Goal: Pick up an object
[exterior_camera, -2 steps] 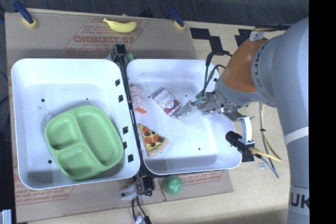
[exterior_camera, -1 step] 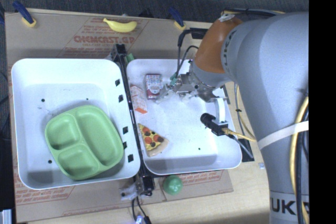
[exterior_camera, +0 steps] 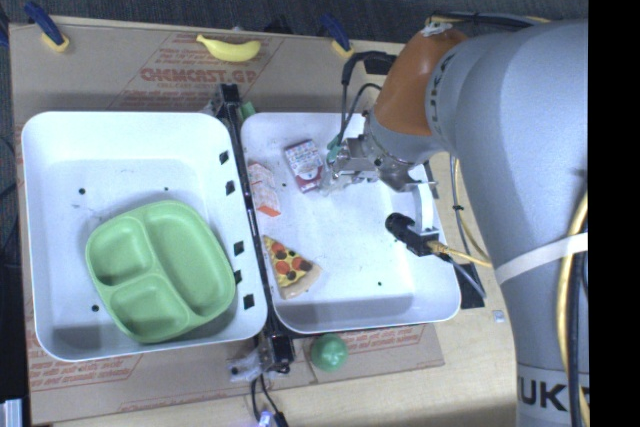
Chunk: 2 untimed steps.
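My gripper (exterior_camera: 333, 171) is low in the right bin (exterior_camera: 350, 310), near its back middle. A small red and white packet (exterior_camera: 301, 159) lies right at the gripper's left side, touching or nearly touching it. An orange and white wrapper (exterior_camera: 262, 190) rests by the bin's left wall. A toy pizza slice (exterior_camera: 290, 267) sits in the front left corner of that bin. The arm covers the bin's back right part.
A green divided plate (exterior_camera: 155, 270) lies in the left bin (exterior_camera: 60, 145). On the cardboard outside the bins are a yellow banana (exterior_camera: 228, 46) at the back and a green ball (exterior_camera: 327, 352) at the front. Blue clamps (exterior_camera: 47, 26) grip the back edge.
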Motion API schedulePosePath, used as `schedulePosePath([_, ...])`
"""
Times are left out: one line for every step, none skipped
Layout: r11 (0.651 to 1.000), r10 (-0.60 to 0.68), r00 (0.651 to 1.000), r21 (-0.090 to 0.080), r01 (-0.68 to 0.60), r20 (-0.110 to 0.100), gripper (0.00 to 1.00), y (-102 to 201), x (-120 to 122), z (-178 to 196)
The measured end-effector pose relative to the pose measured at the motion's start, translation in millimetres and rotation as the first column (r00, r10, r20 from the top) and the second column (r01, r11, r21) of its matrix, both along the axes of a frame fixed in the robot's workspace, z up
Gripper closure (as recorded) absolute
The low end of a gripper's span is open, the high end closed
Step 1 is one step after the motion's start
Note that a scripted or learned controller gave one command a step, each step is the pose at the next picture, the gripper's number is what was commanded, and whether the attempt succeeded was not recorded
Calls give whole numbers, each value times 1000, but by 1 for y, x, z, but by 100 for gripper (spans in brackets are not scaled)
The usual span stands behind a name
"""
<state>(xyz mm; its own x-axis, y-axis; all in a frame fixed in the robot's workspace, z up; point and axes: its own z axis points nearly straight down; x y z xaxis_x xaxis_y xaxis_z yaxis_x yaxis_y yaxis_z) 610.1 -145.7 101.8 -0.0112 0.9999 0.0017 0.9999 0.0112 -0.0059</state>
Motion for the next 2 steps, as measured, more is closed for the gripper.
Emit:
schedulePosePath([1000, -8, 1000, -1, 8, 4, 100, -40, -78, 72])
schedulePosePath([1000, -8, 1000, -1, 8, 4, 100, -49, -132, 112])
